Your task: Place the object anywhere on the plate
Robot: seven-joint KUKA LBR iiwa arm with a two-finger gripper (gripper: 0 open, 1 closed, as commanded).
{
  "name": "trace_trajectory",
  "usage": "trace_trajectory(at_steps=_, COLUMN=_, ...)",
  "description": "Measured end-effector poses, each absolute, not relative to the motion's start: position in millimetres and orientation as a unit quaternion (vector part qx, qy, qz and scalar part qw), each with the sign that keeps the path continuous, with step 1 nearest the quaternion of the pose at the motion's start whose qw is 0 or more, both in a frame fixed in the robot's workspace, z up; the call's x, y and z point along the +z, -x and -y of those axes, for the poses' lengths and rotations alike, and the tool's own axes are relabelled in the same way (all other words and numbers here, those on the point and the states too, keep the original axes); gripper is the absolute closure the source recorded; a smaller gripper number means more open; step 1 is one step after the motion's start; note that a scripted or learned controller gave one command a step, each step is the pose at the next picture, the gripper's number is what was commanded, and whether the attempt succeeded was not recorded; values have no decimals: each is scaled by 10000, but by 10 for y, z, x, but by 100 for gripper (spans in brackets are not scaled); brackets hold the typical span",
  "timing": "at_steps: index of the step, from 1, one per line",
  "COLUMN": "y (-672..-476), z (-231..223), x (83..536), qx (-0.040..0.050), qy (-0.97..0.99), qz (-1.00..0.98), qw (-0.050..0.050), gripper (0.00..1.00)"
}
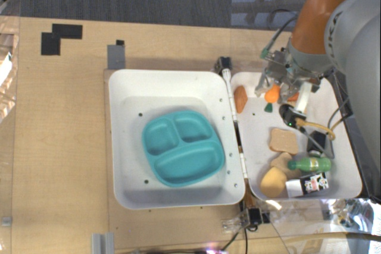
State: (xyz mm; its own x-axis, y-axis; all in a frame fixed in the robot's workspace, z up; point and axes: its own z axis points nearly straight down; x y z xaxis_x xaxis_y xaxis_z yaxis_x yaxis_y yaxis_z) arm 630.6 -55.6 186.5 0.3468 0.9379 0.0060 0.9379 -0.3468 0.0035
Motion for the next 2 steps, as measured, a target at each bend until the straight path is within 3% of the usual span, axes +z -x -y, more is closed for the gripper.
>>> trace_trajectory(at_steps=2, y=-5680, z=-557, x=1839, qx=-1, qy=8964, qz=4432, qw=25, gripper=100)
